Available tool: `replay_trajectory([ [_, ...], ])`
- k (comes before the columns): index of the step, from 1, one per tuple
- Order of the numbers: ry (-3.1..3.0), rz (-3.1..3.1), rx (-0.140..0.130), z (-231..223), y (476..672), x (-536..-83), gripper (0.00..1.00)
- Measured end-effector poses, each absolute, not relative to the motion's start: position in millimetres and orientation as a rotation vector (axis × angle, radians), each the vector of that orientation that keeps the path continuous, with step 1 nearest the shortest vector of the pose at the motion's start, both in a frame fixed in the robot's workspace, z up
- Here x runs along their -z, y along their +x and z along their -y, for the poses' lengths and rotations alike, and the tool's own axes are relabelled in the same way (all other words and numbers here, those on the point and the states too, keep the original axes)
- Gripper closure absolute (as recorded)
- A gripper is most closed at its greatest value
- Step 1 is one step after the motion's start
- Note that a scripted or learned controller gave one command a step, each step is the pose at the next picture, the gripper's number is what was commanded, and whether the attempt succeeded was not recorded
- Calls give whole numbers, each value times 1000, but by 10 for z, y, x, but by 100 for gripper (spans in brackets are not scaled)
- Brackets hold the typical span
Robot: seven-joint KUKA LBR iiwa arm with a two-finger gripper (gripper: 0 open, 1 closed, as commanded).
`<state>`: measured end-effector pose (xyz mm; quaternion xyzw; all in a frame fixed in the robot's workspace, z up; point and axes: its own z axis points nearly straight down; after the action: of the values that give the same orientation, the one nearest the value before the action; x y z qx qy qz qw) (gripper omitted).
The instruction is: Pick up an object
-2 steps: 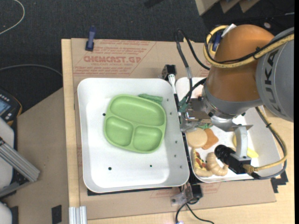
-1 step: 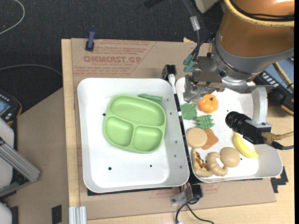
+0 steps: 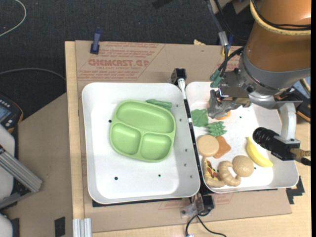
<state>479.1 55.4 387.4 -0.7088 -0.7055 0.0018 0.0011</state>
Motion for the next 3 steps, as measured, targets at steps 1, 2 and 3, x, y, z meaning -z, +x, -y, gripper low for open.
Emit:
replay_trajectory([
  [1,-2210,2221,-15,-1177,4772,-2845,100],
  [2,-2224,2231,26,-1243,4806,-4264,100],
  [3,-2227,2211,-11,-628,4787,-3608,100],
])
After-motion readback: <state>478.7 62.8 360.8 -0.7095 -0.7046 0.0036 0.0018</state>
